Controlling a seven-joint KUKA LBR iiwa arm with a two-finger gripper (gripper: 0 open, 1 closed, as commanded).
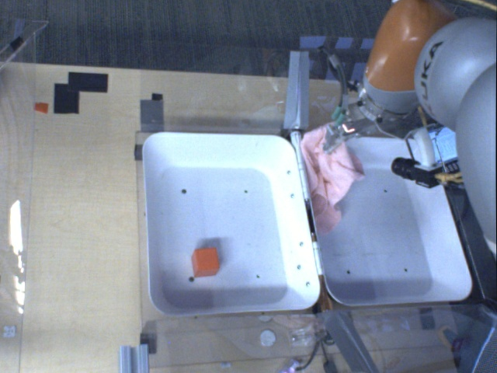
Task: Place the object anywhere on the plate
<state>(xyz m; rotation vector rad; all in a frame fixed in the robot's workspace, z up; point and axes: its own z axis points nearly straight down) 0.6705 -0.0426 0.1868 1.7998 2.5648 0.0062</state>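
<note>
Camera view, looking down at a slant. Pink cloth [329, 179] draped over the upper left corner of the right bin [404, 278], crumpled, long axis running roughly up and down the frame, lower end trailing toward the bin floor beside the divider between the bins. Upper end gathered to a peak right under the tool [339, 134]. Tool at the cloth's top edge, touching or pinching the bunched fabric; fingertips too small and blurred to read, so cannot tell whether spread or closed. Grey arm [458, 61] with orange band reaching in from the right, above the right bin's far edge. Left bin [225, 158] alongside, white, holding a small orange block [206, 262] near its lower left, well apart from cloth and tool. Pale wooden bench [70, 231] stretching left, with black marks [78, 90] near the far corner.
</note>
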